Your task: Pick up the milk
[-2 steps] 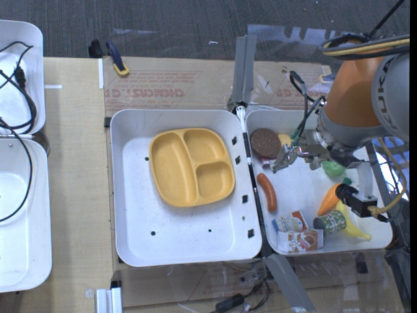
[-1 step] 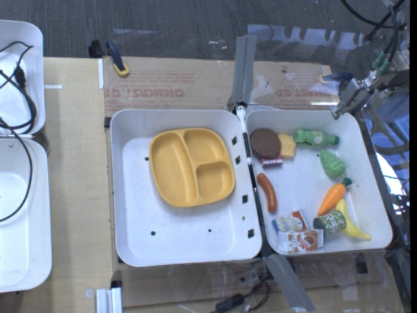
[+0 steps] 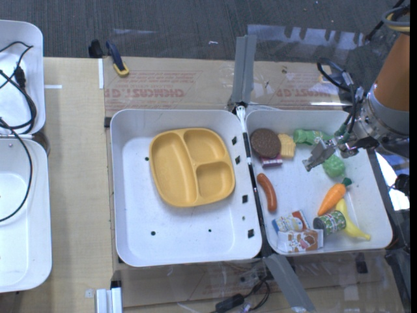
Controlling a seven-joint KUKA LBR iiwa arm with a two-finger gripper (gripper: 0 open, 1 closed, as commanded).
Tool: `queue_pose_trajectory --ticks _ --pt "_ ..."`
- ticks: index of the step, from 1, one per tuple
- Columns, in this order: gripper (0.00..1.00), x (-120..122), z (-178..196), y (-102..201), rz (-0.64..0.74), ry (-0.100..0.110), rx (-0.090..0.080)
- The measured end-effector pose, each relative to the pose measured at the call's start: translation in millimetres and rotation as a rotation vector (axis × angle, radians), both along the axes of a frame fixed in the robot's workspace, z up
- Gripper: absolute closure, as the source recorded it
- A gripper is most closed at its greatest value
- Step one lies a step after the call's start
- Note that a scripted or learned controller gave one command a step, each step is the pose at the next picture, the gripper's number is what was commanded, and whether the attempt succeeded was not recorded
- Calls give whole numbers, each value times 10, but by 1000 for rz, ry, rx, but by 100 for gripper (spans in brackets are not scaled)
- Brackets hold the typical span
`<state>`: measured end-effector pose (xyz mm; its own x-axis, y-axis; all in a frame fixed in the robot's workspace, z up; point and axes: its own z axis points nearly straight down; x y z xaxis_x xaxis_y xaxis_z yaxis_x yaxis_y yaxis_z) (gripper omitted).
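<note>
Hand (image 3: pixel 319 156) is hovering over the right bin (image 3: pixel 384 237), fingers apart, gripping nothing. Milk carton (image 3: pixel 298 233) is lying at the bin's front edge, label unreadable, beside a can (image 3: pixel 330 222). Cardboard (image 3: pixel 156 87) under the bins is showing mirrored print, illegible.

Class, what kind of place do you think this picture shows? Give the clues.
Probably a robotics lab bench: a robot arm reaches over two white bins, toy food such as the milk and carrot fills one, and cables lie at the side.
</note>
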<state>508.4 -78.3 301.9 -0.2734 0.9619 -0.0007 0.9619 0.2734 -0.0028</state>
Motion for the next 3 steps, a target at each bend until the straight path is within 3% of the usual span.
queue_pose_trajectory --ticks 1,2,3 --pt "0 627 214 -574 -56 -1 -1" --pt "0 217 -799 -519 16 0 1" --pt "0 -144 -1113 4 45 1 1"
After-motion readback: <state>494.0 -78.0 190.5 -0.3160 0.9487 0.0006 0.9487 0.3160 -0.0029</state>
